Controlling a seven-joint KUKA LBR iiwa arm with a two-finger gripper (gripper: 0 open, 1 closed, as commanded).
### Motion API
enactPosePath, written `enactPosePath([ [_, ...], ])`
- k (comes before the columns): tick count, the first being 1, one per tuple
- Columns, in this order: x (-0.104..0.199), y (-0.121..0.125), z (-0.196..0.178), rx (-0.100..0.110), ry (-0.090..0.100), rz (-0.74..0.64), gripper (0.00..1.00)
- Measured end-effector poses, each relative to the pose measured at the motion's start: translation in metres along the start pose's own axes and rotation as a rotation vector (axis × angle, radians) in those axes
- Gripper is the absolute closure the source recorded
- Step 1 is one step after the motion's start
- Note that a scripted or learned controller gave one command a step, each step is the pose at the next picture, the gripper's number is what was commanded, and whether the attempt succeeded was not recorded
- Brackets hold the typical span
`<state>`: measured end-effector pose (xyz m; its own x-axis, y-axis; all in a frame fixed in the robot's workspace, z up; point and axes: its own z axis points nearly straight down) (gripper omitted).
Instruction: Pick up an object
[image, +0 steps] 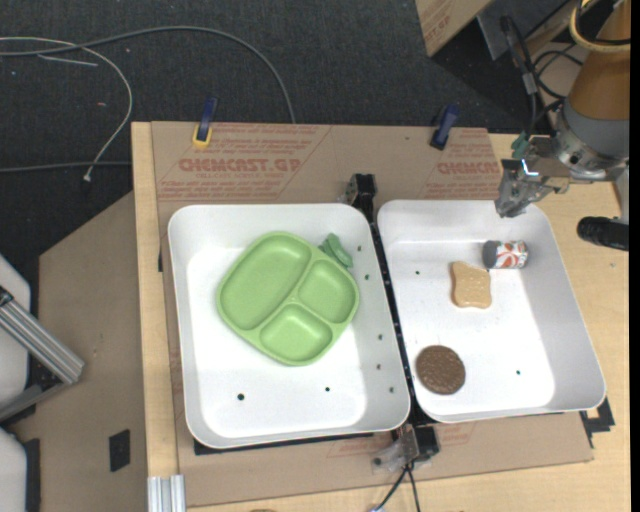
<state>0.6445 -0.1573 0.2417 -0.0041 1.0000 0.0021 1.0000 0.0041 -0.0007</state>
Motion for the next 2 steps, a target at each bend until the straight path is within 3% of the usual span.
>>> enactPosePath([
  [1,0.043,-0.024,-0.008,0.001,0.001,0.000,1.00],
  [2,0.089,-0.053,0.007,0.004,0.001,0.000,1.00],
])
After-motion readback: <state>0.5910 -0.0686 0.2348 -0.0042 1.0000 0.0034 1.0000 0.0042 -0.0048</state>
